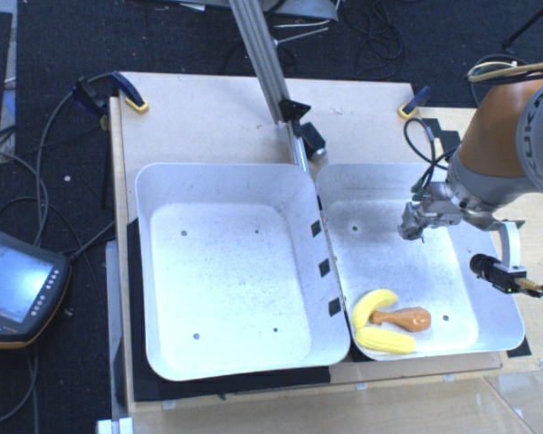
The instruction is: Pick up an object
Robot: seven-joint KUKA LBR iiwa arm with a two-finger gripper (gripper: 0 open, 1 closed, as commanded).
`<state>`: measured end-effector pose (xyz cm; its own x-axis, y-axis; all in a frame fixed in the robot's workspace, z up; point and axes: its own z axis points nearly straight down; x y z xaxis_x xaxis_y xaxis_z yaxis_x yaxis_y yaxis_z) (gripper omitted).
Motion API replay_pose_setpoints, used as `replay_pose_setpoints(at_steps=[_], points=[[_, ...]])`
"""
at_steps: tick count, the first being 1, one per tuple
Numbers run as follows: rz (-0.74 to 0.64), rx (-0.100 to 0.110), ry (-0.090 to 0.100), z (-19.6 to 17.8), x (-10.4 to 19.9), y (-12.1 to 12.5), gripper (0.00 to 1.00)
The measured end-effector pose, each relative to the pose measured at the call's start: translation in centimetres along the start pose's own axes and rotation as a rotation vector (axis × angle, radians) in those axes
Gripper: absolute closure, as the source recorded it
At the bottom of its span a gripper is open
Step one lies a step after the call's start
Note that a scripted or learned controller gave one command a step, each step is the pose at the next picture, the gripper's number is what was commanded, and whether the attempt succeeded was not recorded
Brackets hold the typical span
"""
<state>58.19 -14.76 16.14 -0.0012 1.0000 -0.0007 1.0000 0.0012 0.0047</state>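
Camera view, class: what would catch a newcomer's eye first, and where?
The yellow banana and orange-brown drumstick toy lie together at the right bin's near edge. Above them, the gripper hangs over that bin's bare middle, apart from both.

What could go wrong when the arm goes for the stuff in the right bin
The gripper sits above the bin floor, away from the objects, so a straight descent would likely close on nothing. The yellow bananas and the orange drumstick toy touch near the right bin's front wall, so a grab may nudge one aside or hit that wall.
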Motion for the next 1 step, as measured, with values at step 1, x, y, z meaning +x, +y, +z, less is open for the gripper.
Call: replay_pose_setpoints(at_steps=[1], points=[[0.001,0.001,0.000,-4.31,-0.46,-0.04,1.00]])
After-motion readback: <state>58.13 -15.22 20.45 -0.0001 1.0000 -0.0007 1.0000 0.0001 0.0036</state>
